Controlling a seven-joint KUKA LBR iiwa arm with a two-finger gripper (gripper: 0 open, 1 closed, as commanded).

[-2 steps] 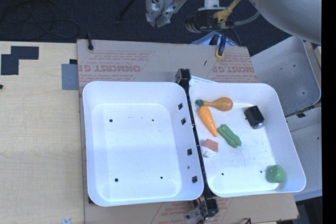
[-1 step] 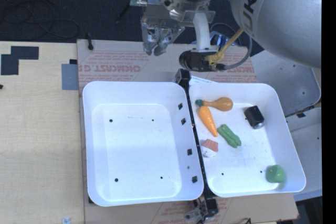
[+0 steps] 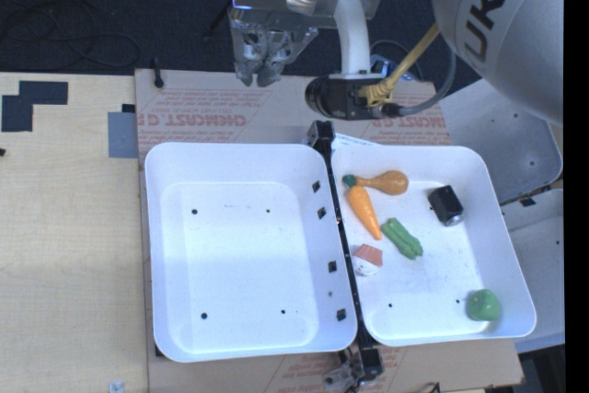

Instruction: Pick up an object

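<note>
My gripper [image 3: 261,71] hangs high above the back edge of the left bin [image 3: 162,198], over the cardboard sheet, open with nothing between its fingers. The objects all lie in the right bin [image 3: 504,246]. An orange carrot [image 3: 364,211] with a green top lies near the divider. An orange gourd-shaped piece [image 3: 387,182] sits just behind it. A green pickle-like piece [image 3: 402,237] lies at the middle. A small black block [image 3: 445,204] is toward the right wall. A green ball [image 3: 482,305] rests in the front right corner. A small red and white piece [image 3: 368,257] lies near the divider.
A brown cardboard sheet [image 3: 212,113] lies under both bins. Dark patches [image 3: 37,101] mark the wooden bench on the left. The arm's grey body [image 3: 502,14] looms over the back right.
</note>
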